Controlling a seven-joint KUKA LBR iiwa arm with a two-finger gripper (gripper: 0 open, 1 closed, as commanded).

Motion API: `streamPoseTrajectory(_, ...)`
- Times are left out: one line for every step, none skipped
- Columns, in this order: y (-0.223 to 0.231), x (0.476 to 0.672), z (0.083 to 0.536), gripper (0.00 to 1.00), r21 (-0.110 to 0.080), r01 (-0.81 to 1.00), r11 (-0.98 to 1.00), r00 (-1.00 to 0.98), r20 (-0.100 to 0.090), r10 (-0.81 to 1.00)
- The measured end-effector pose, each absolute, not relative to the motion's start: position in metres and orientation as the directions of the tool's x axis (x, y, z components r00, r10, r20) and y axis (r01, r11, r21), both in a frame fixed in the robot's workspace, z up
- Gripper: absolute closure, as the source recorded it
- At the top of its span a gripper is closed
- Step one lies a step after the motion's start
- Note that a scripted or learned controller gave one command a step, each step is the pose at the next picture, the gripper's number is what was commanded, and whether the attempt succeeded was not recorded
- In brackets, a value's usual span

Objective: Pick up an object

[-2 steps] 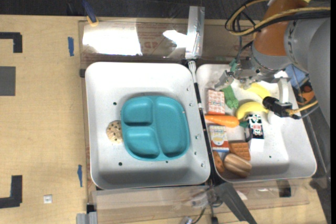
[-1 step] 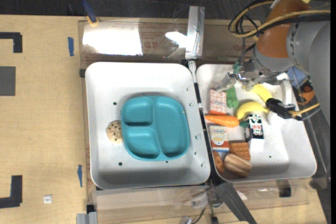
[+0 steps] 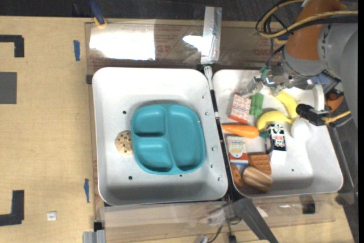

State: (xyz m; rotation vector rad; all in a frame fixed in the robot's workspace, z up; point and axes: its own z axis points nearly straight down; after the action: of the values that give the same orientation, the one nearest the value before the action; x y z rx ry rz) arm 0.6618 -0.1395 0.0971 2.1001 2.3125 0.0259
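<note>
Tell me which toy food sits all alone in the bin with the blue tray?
The cookie. It lies in the left bin, touching the left edge of the teal tray. The banana, carrot and the other foods are crowded together in the right bin.

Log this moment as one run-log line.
arm: over right bin far end | gripper: above bananas | held: nothing seen | left bin: teal tray, cookie

Teal tray and cookie in left bin; right bin holds, seemingly, toy food.
</note>
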Motion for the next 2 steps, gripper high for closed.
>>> streamPoseTrajectory(-0.106, 0.669, 0.132, 0.0, 0.009, 0.999, 0.036, -0.036, -0.001, 0.999)
streamPoseTrajectory(-0.146, 0.667, 0.087, 0.0, 0.002, 0.997, 0.083, -0.083, -0.001, 0.997)
